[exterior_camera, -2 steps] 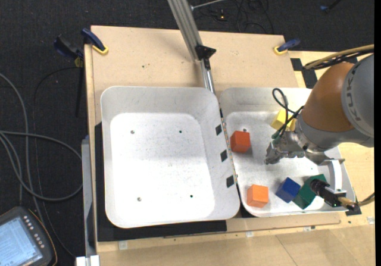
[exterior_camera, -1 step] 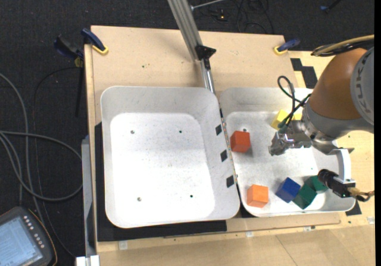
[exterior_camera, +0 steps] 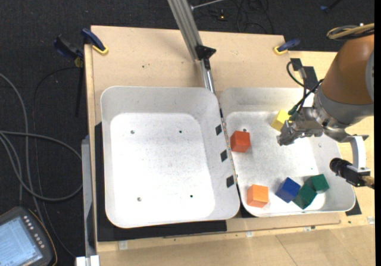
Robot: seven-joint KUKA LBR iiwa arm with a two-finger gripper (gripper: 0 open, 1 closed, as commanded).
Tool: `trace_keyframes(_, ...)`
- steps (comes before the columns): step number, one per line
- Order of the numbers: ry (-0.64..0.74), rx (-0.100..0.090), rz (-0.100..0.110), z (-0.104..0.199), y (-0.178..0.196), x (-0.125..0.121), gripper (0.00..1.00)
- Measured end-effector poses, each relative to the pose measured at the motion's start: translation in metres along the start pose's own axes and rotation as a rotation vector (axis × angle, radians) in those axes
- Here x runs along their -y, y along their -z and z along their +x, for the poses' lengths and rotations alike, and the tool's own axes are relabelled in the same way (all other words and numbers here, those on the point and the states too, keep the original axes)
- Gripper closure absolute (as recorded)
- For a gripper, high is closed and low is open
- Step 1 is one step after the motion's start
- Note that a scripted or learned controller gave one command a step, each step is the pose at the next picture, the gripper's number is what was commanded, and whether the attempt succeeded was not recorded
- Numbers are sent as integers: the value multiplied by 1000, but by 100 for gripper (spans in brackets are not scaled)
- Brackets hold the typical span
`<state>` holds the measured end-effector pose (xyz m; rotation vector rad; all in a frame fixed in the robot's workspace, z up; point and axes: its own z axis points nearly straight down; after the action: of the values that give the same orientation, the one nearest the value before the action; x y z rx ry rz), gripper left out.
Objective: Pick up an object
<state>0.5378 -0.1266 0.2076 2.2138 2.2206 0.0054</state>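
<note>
All the blocks lie in the right bin (exterior_camera: 333, 199). A yellow block (exterior_camera: 280, 120) sits near the back, right by the hand (exterior_camera: 287, 137). A red block (exterior_camera: 240, 141) lies near the left wall. An orange block (exterior_camera: 258, 195) sits at the front. A blue block (exterior_camera: 289, 190) and two green blocks (exterior_camera: 312, 191) huddle together at the front right.

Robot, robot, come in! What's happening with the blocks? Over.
Gripper low in right bin, beside yellow block. Nothing seen held. Other blocks apart, not blocking.
</note>
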Motion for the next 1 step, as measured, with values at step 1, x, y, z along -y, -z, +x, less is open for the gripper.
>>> trace_keyframes(1, 6, -4, 3, 58, 15, -3, 100)
